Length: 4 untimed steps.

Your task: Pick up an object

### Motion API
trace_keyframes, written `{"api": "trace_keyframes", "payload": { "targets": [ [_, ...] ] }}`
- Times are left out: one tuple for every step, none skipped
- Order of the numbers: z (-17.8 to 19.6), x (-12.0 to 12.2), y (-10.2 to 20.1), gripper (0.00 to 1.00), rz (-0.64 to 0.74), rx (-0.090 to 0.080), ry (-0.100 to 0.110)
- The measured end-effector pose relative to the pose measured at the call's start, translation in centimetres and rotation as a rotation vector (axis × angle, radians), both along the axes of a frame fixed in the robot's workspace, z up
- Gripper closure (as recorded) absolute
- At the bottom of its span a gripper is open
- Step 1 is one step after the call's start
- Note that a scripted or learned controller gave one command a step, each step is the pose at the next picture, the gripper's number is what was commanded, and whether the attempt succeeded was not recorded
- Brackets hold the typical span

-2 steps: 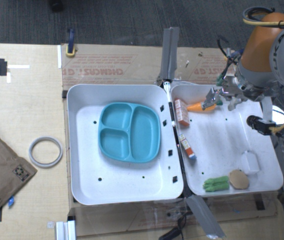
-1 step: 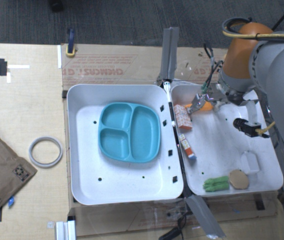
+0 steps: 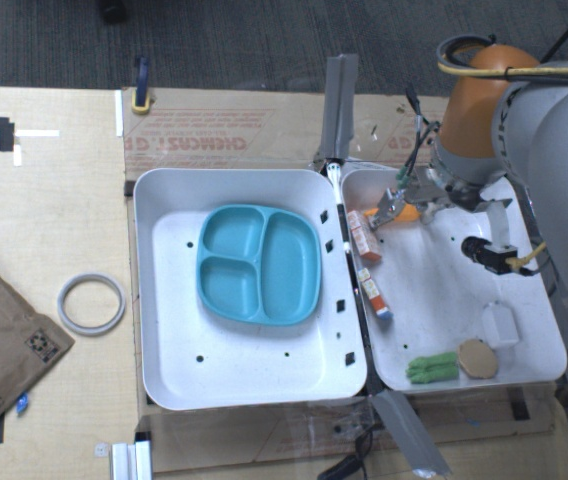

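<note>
Two white bins sat on the surface (image 3: 54, 228).
Pincer (image 3: 396, 206) hovered far-left in the right bin (image 3: 524, 368); its state I cannot tell. Nearby orange-white tube (image 3: 363, 238) looked light, stiff; grip mid-body.

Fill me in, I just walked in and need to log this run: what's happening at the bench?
The grey arm has reached into the right bin, its claw low at the far corner near an orange item. Whether it grips anything is unclear. Two tubes lie along the divider, with a green piece and a tan disc at the near edge. A blue divided plate sits in the left bin.
</note>
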State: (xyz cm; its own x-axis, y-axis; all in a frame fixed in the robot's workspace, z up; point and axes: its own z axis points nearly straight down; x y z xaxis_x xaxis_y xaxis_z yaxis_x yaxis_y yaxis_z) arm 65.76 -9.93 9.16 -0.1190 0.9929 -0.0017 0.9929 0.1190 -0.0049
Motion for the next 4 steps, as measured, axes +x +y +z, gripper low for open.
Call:
{"api": "trace_keyframes", "payload": {
  "targets": [
    [7.5,-1.4,-0.1,0.0,0.003,0.001,-0.006],
    [10.0,-3.9,2.1,0.0,0.109,0.002,-0.003],
    [0.6,-2.6,-0.5,0.0,0.127,-0.001,-0.014],
    [10.1,0.2,2.1,0.0,0.279,0.001,-0.007]
  ]
}}
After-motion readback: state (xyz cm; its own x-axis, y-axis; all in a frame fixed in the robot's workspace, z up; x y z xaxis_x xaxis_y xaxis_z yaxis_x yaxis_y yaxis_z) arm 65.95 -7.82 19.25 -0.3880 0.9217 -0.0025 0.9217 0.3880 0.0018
